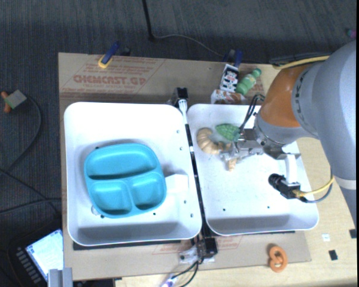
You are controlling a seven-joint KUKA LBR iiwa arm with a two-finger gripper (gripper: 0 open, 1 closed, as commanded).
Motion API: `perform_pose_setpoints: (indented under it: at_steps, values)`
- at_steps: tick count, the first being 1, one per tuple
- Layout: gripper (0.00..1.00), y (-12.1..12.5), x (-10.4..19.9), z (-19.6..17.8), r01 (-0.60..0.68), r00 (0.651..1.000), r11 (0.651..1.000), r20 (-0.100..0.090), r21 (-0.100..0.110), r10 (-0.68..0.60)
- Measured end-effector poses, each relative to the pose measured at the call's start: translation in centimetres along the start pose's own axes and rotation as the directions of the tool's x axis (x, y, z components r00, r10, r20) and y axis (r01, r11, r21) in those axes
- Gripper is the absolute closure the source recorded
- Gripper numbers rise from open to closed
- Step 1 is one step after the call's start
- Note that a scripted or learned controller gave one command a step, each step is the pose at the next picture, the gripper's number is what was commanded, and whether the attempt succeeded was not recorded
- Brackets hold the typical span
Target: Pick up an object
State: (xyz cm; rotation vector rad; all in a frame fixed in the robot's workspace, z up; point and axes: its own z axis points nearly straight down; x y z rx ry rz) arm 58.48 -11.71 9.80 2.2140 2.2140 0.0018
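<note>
The pincer [234, 155] sits low in the right bin [257, 211], just beside a tan pastry-like object [207, 140] and a green one [227, 130] — likely lining up a grab; whether its tips are spread, I cannot tell. A blue tray [124, 178] rests in the left bin [84, 124].

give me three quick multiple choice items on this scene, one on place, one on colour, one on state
1. Where does the blue three-compartment plastic tray lie?
A. left white bin
B. right white bin
C. on the bench outside the bins

2. What colour is the small ring on the bench in front of the right white bin?
A. blue
B. orange
C. white

3. How does the tray sit?
A. flat, open side up
B. standing on edge
C. upside down

Key: A, it rests in the left white bin; B, the ring is orange; A, its compartments face up.
</note>
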Motion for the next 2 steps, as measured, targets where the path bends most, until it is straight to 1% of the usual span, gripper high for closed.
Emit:
perform_pose_setpoints:
  at_steps: [1, 2]
  values:
    - [1.0, 3.1, 4.6, -11.8, 0.002, 1.0, 1.0, -0.006, 0.006, -0.002]
    - [1.0, -2.5, 13.4, -15.1, 0.002, 1.0, 1.0, -0.007, 0.009, -0.002]
